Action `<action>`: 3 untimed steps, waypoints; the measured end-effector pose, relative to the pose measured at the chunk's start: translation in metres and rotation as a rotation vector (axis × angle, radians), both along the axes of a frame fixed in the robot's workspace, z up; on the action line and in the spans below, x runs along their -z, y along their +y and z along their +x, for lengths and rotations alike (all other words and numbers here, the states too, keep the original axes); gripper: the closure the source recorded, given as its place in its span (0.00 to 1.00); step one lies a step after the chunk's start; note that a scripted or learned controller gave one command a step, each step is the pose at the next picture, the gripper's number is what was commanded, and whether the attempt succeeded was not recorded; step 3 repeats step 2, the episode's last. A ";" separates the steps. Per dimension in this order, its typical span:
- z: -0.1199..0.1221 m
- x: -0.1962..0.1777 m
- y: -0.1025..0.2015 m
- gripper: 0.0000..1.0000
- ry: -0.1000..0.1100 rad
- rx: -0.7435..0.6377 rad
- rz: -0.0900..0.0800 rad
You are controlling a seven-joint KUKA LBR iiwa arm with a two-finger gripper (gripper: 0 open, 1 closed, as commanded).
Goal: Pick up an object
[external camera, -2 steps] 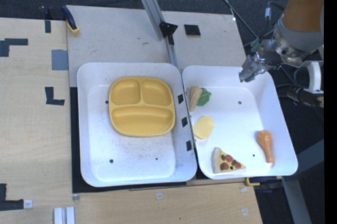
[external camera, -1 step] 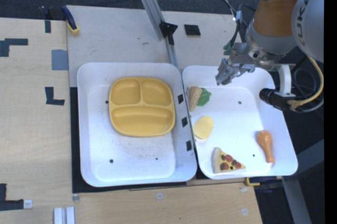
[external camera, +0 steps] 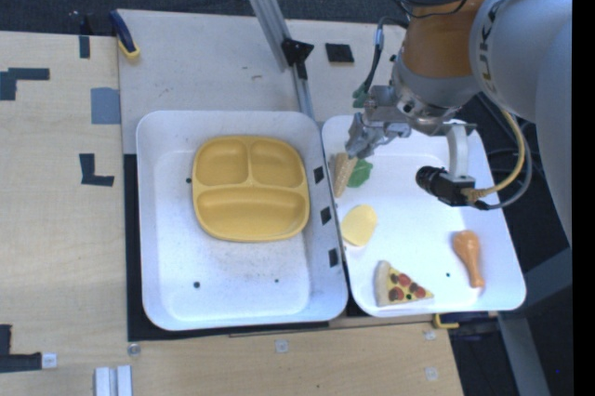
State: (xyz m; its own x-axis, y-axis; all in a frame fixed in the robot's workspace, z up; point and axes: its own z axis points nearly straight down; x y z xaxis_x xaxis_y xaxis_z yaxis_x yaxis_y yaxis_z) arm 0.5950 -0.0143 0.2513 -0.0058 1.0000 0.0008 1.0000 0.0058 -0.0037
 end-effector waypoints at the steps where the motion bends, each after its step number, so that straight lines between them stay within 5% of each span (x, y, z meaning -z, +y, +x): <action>1: -0.001 -0.002 0.057 1.00 -0.002 -0.002 0.001; 2: 0.010 0.007 0.112 1.00 -0.002 -0.001 0.000; 3: 0.010 0.007 0.112 1.00 -0.002 -0.001 0.000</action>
